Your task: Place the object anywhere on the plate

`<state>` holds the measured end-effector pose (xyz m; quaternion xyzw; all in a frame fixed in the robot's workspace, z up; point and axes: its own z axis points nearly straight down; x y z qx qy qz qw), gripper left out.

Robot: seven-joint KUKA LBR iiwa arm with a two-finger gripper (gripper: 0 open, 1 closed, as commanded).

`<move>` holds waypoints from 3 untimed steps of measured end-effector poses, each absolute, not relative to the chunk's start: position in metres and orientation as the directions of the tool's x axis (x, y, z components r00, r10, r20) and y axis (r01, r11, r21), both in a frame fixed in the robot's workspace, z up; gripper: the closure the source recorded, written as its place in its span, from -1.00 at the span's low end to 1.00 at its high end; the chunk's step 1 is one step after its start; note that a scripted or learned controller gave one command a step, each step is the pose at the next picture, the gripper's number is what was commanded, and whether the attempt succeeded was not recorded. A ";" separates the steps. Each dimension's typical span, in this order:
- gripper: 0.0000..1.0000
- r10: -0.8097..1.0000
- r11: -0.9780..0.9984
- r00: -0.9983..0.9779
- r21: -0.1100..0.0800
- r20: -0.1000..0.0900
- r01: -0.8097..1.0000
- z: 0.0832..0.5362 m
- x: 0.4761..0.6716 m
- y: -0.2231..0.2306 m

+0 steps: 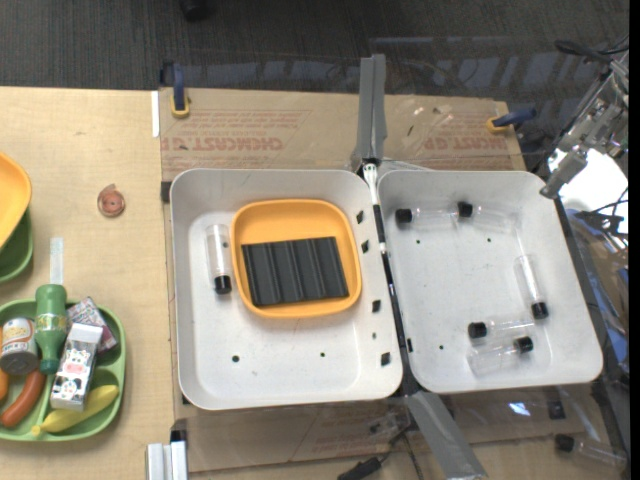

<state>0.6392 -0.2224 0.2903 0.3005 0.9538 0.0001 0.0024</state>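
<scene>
An orange plate (pixel 292 214) lies in the left bin (pixel 280 373), toward its back. A black ridged slab (pixel 295 271) rests flat on the plate's middle. A clear vial with a black cap (pixel 217 258) lies just left of the plate on the bin floor. Several more clear vials with black caps lie scattered in the right bin (pixel 450 268), among them one (pixel 530 288) near its right wall and a pair (pixel 500 340) at its front. My gripper (pixel 562 173) hangs at the right bin's far right corner, with no object seen in it.
On the wooden bench to the left, a green tray (pixel 105 403) holds toy food and a green bottle. An orange bowl (pixel 10 203) sits at the left edge, and a small pink disc (pixel 111 201) lies nearby. Clamps (pixel 178 101) hold cardboard behind the bins.
</scene>
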 end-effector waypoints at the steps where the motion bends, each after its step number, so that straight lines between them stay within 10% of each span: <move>1: -1.00 0.573 0.819 -0.819 0.002 -0.005 0.573 0.290 0.652 -0.222; 3: -1.00 0.562 0.827 -0.827 0.001 -0.004 0.562 0.287 0.646 -0.222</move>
